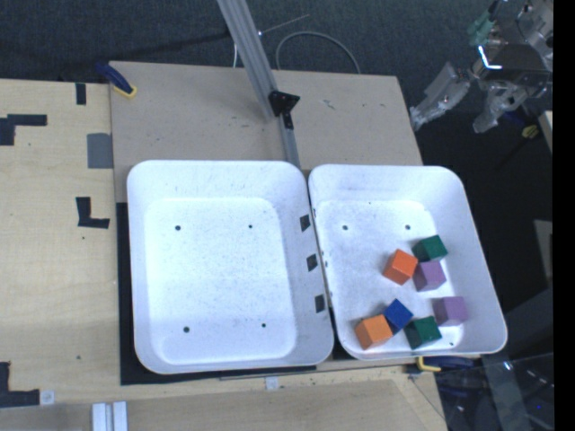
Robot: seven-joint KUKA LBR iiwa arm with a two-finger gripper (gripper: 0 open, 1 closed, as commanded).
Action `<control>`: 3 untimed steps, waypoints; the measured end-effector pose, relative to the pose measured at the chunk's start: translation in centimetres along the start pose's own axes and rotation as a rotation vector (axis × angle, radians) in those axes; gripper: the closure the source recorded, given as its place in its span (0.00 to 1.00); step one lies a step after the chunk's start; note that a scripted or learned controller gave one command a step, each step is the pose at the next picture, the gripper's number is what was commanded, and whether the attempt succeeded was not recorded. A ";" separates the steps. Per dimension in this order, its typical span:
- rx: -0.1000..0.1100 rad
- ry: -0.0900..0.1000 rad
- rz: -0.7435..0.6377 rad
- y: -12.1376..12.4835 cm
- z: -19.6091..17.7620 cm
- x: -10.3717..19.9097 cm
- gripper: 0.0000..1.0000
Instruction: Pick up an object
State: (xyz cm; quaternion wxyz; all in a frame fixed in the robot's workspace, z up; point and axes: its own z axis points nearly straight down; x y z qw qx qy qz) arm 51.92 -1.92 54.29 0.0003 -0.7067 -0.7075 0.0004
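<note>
Tan wooden surface (54, 241) underneath, broadest of all, carrying two shallow containers side by side: left white plastic bin (216, 173) and right white plastic bin (386, 176), rims touching along the middle. Next in size, grey robot arm (521, 52) at the upper right corner, off past the surface edge and well apart from both bins. At its end, two-finger pincer (449, 119), released, fingers splayed with nothing between them, hanging beyond the far right corner of the right bin. Smallest, and the likely targets: seven little cubes bunched in the near right part of that right bin. Upper cluster of orange cube (401, 266), green cube (431, 246) and purple cube (429, 275), touching or nearly so. Lower cluster of second orange cube (374, 331), blue cube (398, 313) and second green cube (422, 332), pressed together just beside the near rim, with second purple cube (449, 310) slightly apart, near the right wall. Likely trouble from here: tight packing, so little room for a finger between neighbours, hence a risk of landing on top of a cube, shoving the cluster aside or pinching two at once. Also possible: a finger catching the sloped bin wall on any descent toward the pieces nearest the rim.
</note>
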 end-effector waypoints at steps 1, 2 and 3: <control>0.004 0.000 -0.006 3.6 3.6 6.4 0.00; -0.004 0.000 -0.002 4.7 -0.1 6.1 0.00; 0.001 0.000 -0.004 11.4 0.3 11.9 0.00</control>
